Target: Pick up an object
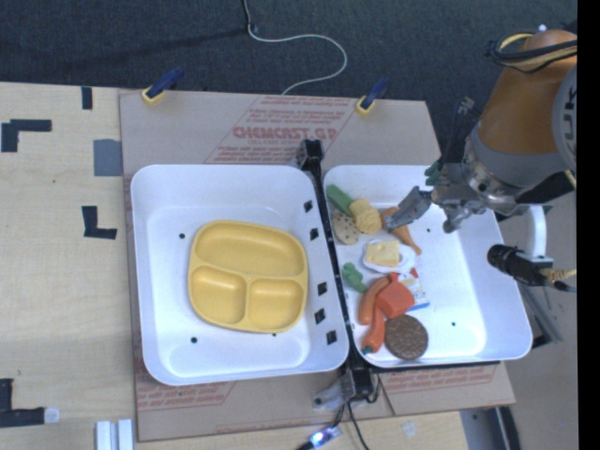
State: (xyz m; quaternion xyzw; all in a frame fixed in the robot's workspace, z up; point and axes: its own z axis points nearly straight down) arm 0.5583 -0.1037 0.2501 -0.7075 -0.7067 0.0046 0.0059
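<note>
- The gripper (427, 207) hangs over the upper part of the right bin (478, 298), reaching in from the right side of the bench.
- Two dark fingers (405, 208) show: one slants down and left toward the food pieces, the other sits further right, with white bin floor visible between them, so the pincer stands apart.
- Nothing lies between the fingers; the left fingertip ends just beside a carrot piece (407, 237), and whether it touches it cannot be told.
- The things to pick lie crowded along the left side of the right bin, against the divider.
- At the top of that cluster is a green piece (337, 197), then a yellow corn cob (367, 218) beside a pale round cracker (345, 228).
- Below them sits a white plate-like piece with a yellow slab (382, 252) on it.
- Lower still is another green piece (353, 276), then a red-orange lump (394, 298) with a long orange carrot (373, 313) alongside.
- A brown round cookie (407, 337) lies nearest the bin's front edge.
- The left bin (159, 251) holds a yellow divided tray (248, 276), lying flat near its middle.
- The arm (530, 101) rises at the right, grey with an orange section.
</note>
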